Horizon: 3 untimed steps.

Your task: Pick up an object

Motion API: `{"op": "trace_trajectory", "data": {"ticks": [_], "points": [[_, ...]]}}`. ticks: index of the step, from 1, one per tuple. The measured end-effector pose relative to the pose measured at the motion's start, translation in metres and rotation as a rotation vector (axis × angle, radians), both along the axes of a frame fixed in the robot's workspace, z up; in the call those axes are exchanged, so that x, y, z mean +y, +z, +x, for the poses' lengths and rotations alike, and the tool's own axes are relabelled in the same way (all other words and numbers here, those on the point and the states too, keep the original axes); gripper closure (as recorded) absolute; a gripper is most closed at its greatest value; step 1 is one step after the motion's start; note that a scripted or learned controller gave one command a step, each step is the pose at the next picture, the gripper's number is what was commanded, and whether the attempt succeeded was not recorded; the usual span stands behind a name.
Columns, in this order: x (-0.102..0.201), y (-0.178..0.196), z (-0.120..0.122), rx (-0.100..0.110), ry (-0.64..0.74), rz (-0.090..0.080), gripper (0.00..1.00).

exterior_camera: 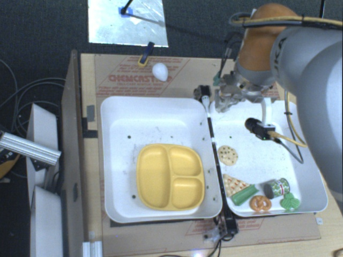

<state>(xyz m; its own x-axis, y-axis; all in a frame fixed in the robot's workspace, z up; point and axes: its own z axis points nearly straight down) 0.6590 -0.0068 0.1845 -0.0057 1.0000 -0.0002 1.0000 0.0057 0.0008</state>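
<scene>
We had the grey arm with the orange band (262, 42) reaching in over the far end of the right-hand shallow white bin (305, 165). The two-finger gripper (228, 98) sat near that bin's back left corner, close to the divide between the bins. We could not tell whether it was wide or narrow; the wrist body and cabling hid it. Nothing visible was held.

Candidate objects all lay in the right bin, well apart from the gripper:
- round tan chocolate-chip cookie (228, 155), mid-bin, nearest to it
- triangular checked cracker-like piece (235, 184) near the front left
- long green pod-shaped toy (244, 195) touching the cracker
- brown pretzel (260, 203) at the front edge
- small green-and-white can lying on its side (277, 187)
- green leafy toy piece (290, 202) in the front right corner

The left-hand white bin (118, 127) held a yellow three-compartment plastic tray (170, 176).

Our read: pick not yet made, gripper over bare bin floor.

Risks as we judged them:
- descending there would close on nothing
- so close to the bin wall, a finger could clip the rim
- the cookie is flat, so fingers may skate over it
- the front cluster is tight; grabbing one could nudge or drag a neighbour
- the can on its side could roll away under a glancing touch
</scene>
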Motion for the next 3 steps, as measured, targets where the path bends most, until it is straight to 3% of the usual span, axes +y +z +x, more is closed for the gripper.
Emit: {"op": "trace_trajectory", "data": {"ticks": [1, 2, 3], "points": [[0.004, 0.000, 0.010, -0.002, 0.000, 0.001, 1.00], [0.058, 0.000, -0.017, 0.001, 0.003, 0.002, 1.00], [0.020, 0.002, 0.008, -0.003, -0.006, 0.000, 1.00]]}}
